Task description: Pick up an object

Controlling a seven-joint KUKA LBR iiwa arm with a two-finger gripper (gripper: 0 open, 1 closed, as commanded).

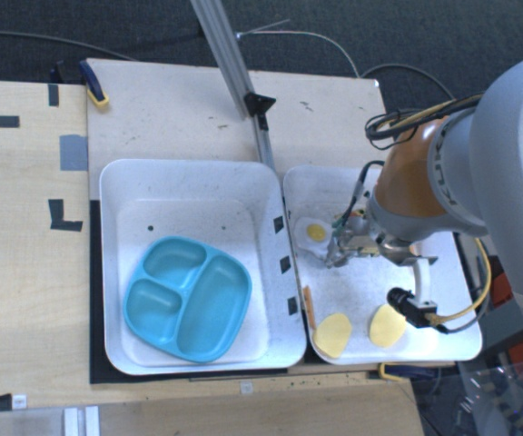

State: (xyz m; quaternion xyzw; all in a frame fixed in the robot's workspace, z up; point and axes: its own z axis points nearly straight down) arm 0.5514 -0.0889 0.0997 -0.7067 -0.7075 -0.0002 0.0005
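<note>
The hand [338, 248] hangs low inside the right bin [443, 348], at the end of the arm that reaches in from the view's right. Whether it is apart or together I cannot tell, and nothing shows gripped in it. The nearest thing to pick is a small round yellow piece [316, 233], just beside the hand toward the left bin [116, 243] and a little farther from the viewer; it is round, so no long axis matters. Two larger pale yellow pieces lie on the near side of the hand, one [332, 334] almost straight below it in the view, the other [388, 326] off toward the arm. So three yellow pieces, one blue divided plate [187, 300] in the left bin, two bins on the desk
</note>
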